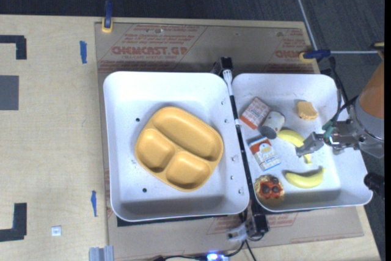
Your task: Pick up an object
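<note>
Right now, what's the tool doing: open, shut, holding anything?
Tool: over the right bin, between the two bananas; open or shut cannot be told, and nothing is visibly held.

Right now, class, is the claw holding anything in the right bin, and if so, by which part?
It cannot be told: the claw sits low between the two bananas, too small and blurred to see a hold.

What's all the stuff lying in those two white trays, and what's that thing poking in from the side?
Left bin: one, white, left half of bench.
Divided tray: one, yellow, in left bin.
Right bin: one, white, beside it.
Bananas: two, yellow, right bin; one mid, one near front.
Small cartons: two, red and white, right bin's left side.
Cylinder: one, grey and white, between cartons.
Bun-like item: one, orange, back of right bin.
Round item: one, orange and dark, front left corner.
Pincer: one, grey, over the mid banana.
</note>
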Action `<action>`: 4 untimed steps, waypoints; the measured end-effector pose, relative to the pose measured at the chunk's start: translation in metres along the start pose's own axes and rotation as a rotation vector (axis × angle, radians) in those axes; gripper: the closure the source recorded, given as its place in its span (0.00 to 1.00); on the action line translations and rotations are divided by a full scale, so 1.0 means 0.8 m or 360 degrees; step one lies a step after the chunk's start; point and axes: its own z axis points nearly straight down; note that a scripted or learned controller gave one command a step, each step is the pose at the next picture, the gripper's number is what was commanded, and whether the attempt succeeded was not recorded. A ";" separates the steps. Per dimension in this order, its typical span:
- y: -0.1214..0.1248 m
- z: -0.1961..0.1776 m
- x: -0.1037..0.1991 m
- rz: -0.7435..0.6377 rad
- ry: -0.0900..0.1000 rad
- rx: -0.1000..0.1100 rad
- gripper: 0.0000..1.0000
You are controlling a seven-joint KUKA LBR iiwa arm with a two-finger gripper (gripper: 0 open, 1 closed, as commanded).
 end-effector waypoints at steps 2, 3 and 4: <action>0.000 0.110 0.052 0.0001 0.0001 -0.0016 1.00; 0.000 0.110 0.052 0.0000 0.0001 -0.0016 0.00; -0.003 0.125 0.072 0.0002 -0.0003 -0.0006 0.00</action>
